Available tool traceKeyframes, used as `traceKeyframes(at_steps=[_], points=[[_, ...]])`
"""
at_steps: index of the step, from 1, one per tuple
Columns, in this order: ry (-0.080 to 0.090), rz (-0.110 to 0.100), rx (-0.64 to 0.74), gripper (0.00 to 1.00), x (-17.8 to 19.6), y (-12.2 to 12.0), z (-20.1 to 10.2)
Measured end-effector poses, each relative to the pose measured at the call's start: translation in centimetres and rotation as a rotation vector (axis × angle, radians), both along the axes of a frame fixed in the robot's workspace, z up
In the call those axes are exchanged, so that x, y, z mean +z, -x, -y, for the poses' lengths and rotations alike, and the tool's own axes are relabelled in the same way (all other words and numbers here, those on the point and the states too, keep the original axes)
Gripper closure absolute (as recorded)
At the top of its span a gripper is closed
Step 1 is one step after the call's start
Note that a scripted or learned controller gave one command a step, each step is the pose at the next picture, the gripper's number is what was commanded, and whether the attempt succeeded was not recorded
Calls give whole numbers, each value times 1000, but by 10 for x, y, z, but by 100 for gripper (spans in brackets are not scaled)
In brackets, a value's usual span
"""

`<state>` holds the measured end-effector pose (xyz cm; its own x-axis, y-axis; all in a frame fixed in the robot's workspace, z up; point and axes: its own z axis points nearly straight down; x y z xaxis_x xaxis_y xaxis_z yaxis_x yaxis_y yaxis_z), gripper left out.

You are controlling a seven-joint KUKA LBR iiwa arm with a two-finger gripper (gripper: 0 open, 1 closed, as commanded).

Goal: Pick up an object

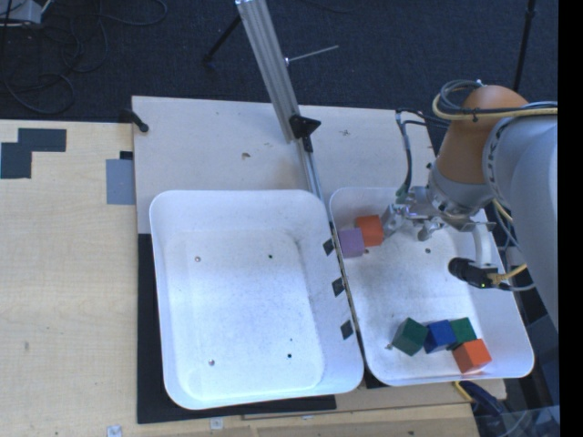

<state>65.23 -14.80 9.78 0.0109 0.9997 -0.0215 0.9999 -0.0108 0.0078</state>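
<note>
An orange cube (pixel 369 230) and a pale purple cube (pixel 351 241) sit side by side at the upper left of the right bin (pixel 410 280), against its left wall. My gripper (pixel 401 218) hangs low just to the right of the orange cube, close to it or touching it. At the bin's near right corner lies a cluster: a dark green cube (pixel 410 336), a blue cube (pixel 439 335), a green cube (pixel 462 328) and an orange-red cube (pixel 472 357).
The left bin (pixel 237 299) stands beside the right one, with black clips (pixel 335 264) along the shared edge. A slanted aluminium bar (pixel 273 71) rises behind the bins. The arm's orange band (pixel 469 144) and cables fill the right side.
</note>
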Motion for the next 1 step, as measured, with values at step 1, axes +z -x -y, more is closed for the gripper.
traceKeyframes(at_steps=[1], points=[[-20, -2, 8, 0, 128, 32, 1]])
